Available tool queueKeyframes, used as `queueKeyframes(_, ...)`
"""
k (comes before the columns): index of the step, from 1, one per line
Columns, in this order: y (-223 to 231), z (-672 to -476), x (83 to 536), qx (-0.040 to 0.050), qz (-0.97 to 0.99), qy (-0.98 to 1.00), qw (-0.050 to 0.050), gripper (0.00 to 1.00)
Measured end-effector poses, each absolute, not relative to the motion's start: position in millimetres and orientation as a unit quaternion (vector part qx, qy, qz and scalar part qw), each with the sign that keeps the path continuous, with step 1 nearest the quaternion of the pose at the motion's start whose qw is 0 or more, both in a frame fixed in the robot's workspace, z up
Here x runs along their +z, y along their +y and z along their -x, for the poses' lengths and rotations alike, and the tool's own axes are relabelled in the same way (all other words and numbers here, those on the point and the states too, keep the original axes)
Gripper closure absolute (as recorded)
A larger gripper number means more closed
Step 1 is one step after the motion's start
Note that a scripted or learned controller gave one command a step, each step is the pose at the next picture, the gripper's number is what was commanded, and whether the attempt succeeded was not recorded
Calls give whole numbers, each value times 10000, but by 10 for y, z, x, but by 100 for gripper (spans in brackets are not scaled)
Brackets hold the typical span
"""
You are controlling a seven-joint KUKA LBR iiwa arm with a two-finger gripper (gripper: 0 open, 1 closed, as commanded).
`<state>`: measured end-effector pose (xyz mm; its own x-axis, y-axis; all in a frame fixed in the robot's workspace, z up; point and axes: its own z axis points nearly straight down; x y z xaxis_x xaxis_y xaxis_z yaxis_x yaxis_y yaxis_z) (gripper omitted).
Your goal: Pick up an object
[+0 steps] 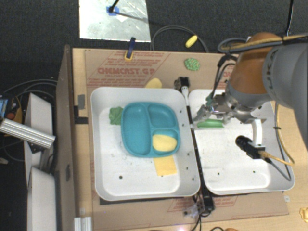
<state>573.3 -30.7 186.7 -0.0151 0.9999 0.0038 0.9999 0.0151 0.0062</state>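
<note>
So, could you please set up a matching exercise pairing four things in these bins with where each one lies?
Things:
1. blue divided plate
2. yellow lump
3. flat yellow slice
4. green stick

Places:
A. in the right bin, beside the gripper
B. in a compartment of the plate
C. in the middle of the left bin
D. on the left bin's floor, at the plate's near edge

Pairs: 1-C, 2-B, 3-D, 4-A.
</note>
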Motion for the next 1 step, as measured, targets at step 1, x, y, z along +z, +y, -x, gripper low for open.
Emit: queueKeyframes(1, -467, -5452, 2678, 25, -7061, 7081, 27, 100)
